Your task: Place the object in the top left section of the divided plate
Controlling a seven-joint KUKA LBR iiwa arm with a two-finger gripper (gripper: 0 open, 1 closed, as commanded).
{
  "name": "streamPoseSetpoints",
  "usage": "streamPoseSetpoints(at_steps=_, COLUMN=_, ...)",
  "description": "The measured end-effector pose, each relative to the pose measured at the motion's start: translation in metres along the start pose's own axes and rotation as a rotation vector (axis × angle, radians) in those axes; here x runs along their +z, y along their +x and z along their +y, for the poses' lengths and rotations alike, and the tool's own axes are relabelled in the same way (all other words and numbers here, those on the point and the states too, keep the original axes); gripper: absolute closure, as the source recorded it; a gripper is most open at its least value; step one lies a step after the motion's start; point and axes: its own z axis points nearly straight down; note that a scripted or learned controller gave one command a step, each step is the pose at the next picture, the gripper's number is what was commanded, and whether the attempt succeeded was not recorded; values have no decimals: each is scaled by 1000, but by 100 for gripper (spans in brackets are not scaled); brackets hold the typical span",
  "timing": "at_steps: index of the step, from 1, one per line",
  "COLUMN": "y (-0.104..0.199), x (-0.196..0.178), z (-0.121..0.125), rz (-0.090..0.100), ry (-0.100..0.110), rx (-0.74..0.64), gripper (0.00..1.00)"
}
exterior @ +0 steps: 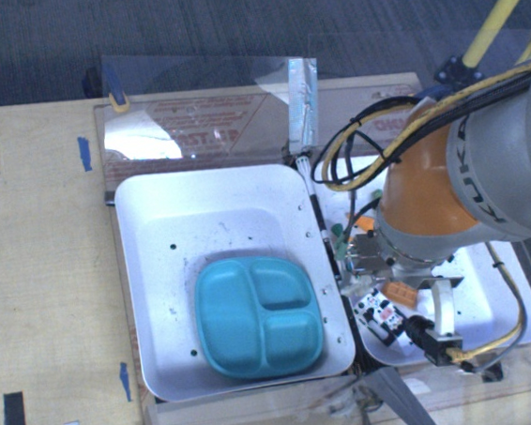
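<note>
A teal divided plate [256,317] lies in the lower half of the left white bin [159,227], with nothing in its sections. My gripper [368,276] hangs below the orange-banded wrist, low over the left side of the right bin [513,308], just right of the wall between the bins. Small objects lie under and beside it: a white piece with black and red marks [380,313], an orange piece [401,292] and a green bit [341,238]. The wrist hides the gripper's tips, so I cannot tell whether anything is in them.
Black and yellow cables [363,154] loop off the arm above the right bin. A clear plastic sheet [208,118] stands behind the left bin. The tan bench top [41,277] extends to the left.
</note>
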Motion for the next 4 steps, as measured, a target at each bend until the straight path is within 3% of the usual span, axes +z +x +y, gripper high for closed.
streamPoseSetpoints(at_steps=1, y=23, x=-1, z=-1, rz=0, ry=-5, rx=53, gripper=100)
streamPoseSetpoints(at_steps=2, y=30, x=-2, z=-2, rz=0, ry=-2, rx=-267, gripper=100)
streamPoseSetpoints(at_steps=3, y=30, x=-1, z=-2, rz=0, ry=-2, rx=-267, gripper=0)
streamPoseSetpoints(at_steps=4, y=-29, x=-25, z=4, rz=-3, ry=-9, rx=-289, gripper=0)
